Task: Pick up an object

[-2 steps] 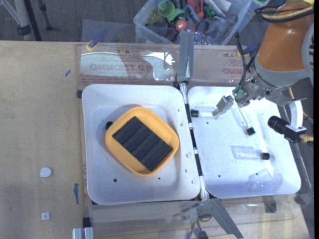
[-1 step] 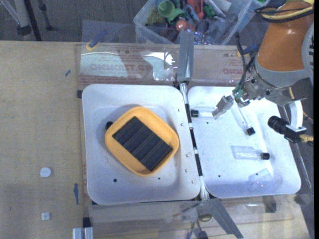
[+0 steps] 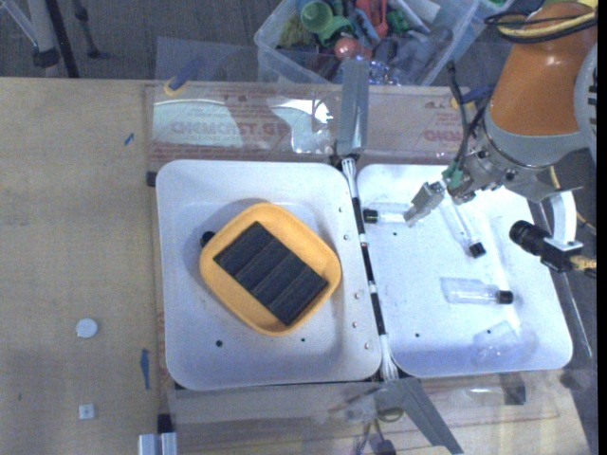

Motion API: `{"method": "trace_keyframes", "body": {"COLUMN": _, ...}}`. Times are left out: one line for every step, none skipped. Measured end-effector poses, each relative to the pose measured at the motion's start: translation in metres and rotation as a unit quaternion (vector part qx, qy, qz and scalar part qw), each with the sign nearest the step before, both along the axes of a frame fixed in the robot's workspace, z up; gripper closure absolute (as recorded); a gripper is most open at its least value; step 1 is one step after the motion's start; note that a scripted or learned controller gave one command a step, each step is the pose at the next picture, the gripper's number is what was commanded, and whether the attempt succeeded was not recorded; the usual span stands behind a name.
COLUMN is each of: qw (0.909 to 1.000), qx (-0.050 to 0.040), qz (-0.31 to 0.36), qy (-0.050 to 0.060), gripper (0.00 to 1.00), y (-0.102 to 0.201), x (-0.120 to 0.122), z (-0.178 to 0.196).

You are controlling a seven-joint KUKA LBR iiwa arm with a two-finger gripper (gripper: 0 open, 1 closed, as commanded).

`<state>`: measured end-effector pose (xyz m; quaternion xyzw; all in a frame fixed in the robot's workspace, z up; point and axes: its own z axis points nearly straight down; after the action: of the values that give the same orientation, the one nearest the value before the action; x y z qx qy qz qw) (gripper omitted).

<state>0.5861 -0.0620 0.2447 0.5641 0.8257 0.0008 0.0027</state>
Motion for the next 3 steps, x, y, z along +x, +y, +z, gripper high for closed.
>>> {"method": "trace_keyframes", "body": {"qw": 1.0, "qx": 0.0, "qz": 0.0, "qy": 0.0, "gripper": 0.0, "y": 0.0, "x": 0.0, "z": 0.0}}
{"method": "trace_keyframes", "body": {"qw": 1.0, "qx": 0.0, "qz": 0.0, "qy": 0.0, "gripper": 0.0, "y": 0.0, "x": 0.0, "z": 0.0}}
{"method": "trace_keyframes", "body": {"qw": 0.999, "qx": 0.0008, "qz": -0.044, "qy": -0.001, "gripper": 0.0, "y": -0.04, "x": -0.056, "z": -0.156}}
